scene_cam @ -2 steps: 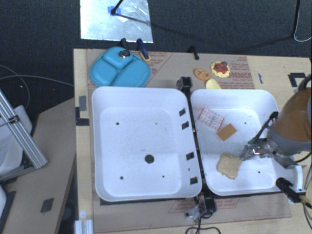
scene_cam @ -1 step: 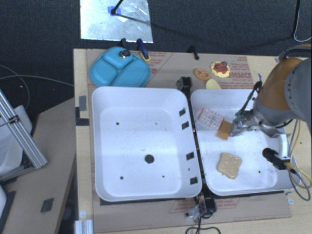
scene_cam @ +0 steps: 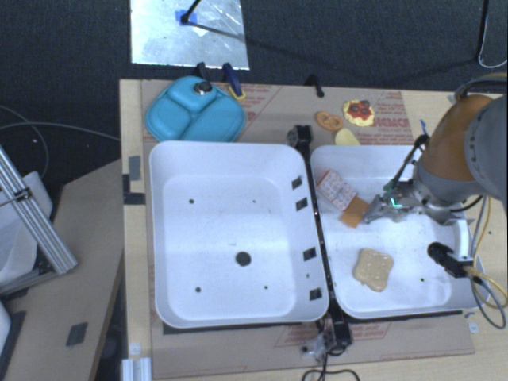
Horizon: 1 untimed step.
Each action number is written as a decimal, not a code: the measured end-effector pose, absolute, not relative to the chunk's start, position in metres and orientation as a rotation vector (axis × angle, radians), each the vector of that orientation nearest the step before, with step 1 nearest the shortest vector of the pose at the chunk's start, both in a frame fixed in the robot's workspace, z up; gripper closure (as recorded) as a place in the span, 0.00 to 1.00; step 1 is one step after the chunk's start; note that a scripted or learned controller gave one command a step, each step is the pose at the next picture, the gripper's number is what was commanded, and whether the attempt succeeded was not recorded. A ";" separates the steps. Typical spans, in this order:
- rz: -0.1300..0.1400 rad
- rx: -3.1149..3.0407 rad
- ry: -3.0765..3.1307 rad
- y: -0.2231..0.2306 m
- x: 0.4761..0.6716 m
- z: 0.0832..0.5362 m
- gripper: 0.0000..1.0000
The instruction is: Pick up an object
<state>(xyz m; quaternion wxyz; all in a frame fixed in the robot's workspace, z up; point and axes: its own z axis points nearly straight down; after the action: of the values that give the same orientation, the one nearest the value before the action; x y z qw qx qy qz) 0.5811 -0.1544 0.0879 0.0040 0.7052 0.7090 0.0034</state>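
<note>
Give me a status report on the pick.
Gripper low in right bin, at orange block. Checkered packet beside it. Toast lies apart.

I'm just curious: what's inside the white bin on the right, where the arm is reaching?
The right bin holds a toast-like slice, an orange block and a pink checked piece. The arm's gripper covers part of the bin's floor.

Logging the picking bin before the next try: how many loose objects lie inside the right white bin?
3: a pink checkered flat piece near the divider, an orange-brown block beside the tool, and a tan toast-shaped slice toward the front. The arm may hide more.
</note>
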 end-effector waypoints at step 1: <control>0.010 2.201 2.222 -0.156 0.582 0.100 1.00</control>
<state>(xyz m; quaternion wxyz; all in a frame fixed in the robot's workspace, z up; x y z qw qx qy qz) 0.5821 -0.1562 0.0997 0.0068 0.7037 0.7104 0.0031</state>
